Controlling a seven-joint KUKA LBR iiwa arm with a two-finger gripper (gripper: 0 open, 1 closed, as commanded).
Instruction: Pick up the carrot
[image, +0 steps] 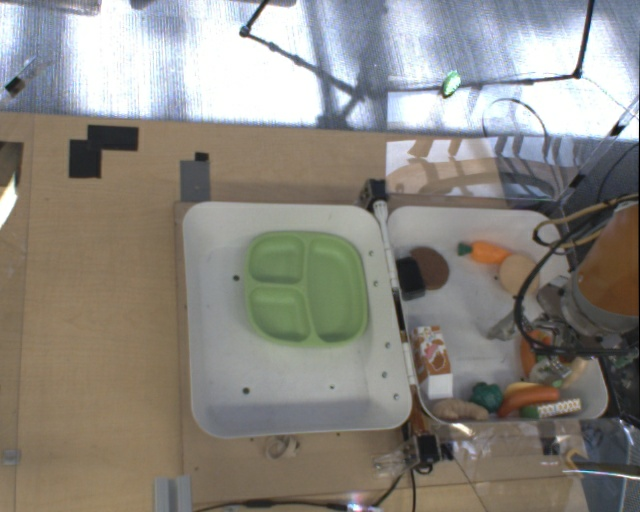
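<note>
Two shallow white bins sit side by side on a wooden bench, seen from above at a slant. The left bin (215, 330) holds a green divided plate (305, 288) lying flat near its middle, with three compartments showing. The right bin (465, 310) carries a scatter of play food: the carrot (486, 252), orange with a small green top at its left end, lies near the bin's far edge, just beside a pale round item (517, 272) at its lower right. To the carrot's left, a brown round piece (431, 264) rests against a black block (409, 275) near the wall shared by the bins. Nearer the camera, a small printed carton (432, 361) lies by that same wall, and along the bin's near edge sit a tan lumpy piece (452, 408), a dark green item (487, 395) and a red-orange item (530, 398). The grey arm (610, 285), its orange band prominent, reaches in from the right above the bin's right side, with dark cables looping around it. Its gripper (548, 352) hangs low over the cluster at the bin's right end, well apart from the carrot; whether it is spread or closed cannot be told, as the arm and cables cover it. Black tape patches (100, 148) mark the bench at upper left.
</note>
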